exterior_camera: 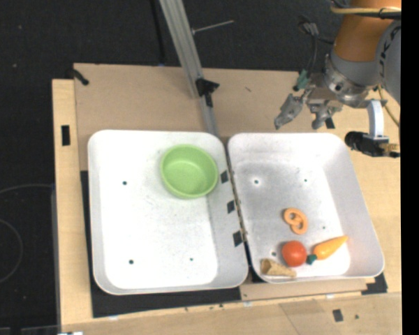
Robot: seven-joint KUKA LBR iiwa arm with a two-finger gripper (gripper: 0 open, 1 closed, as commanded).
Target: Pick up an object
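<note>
The end effector (306, 116) hangs above the worktop (265, 96) just beyond the far edge of the right bin (356, 187), its 2 fingers spread apart with nothing between them. The grey arm with its orange band (359, 33) enters from the upper right. In the right bin, near its front edge, lie a red tomato (293, 253), an orange carrot (329, 247) just beside it, a small orange pretzel-shaped piece (295, 220) a little behind them, and a tan piece (277, 269) at the front wall. The left bin (119, 257) holds a green bowl (188, 172), upright, near its far right corner.
</note>
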